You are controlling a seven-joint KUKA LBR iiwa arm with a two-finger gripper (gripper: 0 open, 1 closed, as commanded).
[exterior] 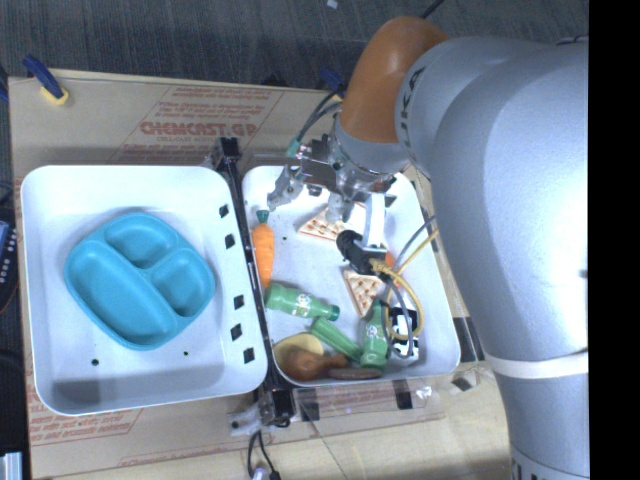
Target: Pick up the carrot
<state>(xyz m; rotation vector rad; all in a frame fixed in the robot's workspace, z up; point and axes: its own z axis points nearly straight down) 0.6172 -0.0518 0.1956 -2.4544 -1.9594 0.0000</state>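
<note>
This looks like a robotics lab: a grey arm (pixel 500 168) works over two white bins (pixel 40 268) on a cardboard-covered bench (pixel 200 118).

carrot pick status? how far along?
Done: the arm is over the right bin, gripper near its upper end. In hand: nothing between the fingers. Left: the carrot lies on the bin floor by the left wall, below the gripper; descent, grasp and lift remain.

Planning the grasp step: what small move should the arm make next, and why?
Probably shift the gripper toward the left wall of the right bin and lower it; the carrot lies there untouched, beside and apart from the gripper.
</note>
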